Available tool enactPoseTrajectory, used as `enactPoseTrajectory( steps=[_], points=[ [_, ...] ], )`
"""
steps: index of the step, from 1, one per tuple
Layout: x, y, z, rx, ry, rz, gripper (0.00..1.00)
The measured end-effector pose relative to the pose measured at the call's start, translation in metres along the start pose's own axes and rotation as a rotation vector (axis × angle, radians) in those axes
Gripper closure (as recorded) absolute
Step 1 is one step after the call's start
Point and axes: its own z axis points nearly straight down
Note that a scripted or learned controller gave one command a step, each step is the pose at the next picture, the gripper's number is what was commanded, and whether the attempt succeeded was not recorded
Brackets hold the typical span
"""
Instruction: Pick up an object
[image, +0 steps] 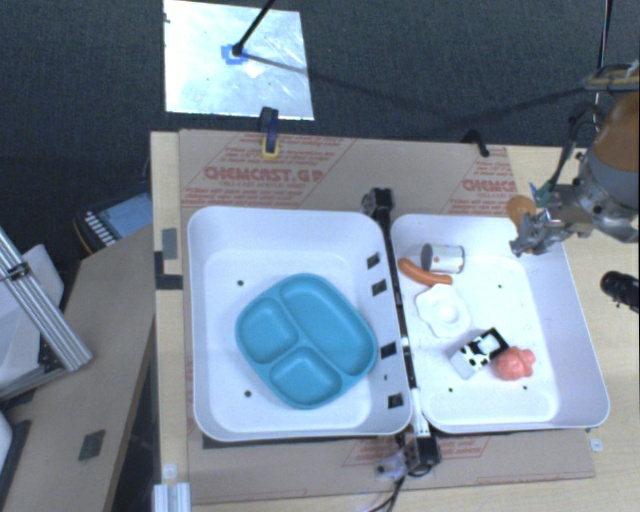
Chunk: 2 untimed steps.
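Two white bins sit on printed cardboard over dark carpet.

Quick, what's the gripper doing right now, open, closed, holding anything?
Gripper: over the top right rim of the right bin, nothing visibly held; open or closed cannot be told.

Even overhead light, glare on foil sheet, soft focus, faint shadows

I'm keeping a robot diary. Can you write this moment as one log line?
step: reaching | gripper: above right bin's far right corner, holding nothing seen | right bin: hot dog, can, fried egg, pink toy | left bin: blue tray
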Motion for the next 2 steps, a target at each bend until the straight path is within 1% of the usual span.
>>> enactPoseTrajectory(
  steps=[1, 2],
  points=[
    [0.058, -0.014, -0.001, 0.002, 0.001, -0.001, 1.0],
    [0.101, -0.019, 0.01, 0.002, 0.0, 0.0, 1.0]
  ],
)
